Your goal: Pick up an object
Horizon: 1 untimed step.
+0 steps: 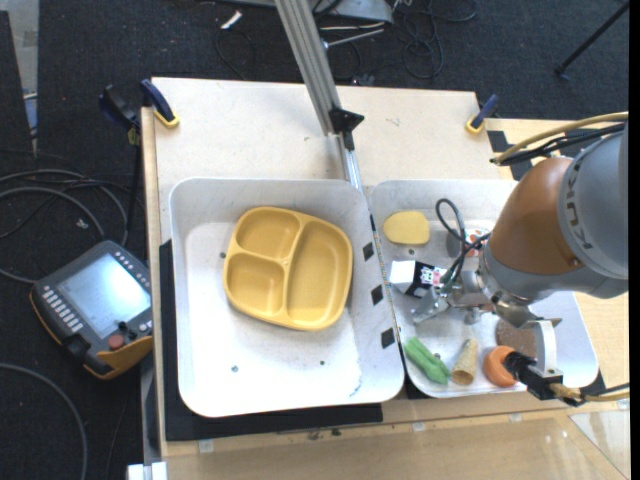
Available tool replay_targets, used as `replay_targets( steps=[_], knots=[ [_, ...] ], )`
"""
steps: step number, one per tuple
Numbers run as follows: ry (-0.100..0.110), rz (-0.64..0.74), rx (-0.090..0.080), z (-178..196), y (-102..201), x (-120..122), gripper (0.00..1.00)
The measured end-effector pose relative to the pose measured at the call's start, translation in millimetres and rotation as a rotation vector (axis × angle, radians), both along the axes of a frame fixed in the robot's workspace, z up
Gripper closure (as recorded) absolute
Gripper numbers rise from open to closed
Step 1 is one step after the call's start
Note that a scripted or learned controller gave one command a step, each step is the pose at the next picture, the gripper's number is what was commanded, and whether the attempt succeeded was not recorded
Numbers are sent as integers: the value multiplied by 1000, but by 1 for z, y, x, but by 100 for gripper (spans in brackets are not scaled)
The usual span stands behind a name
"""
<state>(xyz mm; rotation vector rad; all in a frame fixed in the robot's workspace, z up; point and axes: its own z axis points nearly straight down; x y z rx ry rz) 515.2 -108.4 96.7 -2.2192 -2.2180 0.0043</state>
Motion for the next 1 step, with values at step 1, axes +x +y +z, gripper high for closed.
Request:
replay_targets(
  steps=[1],
  knots=[
    [-5, -1, -1, 13, 0, 1, 100]
  ],
)
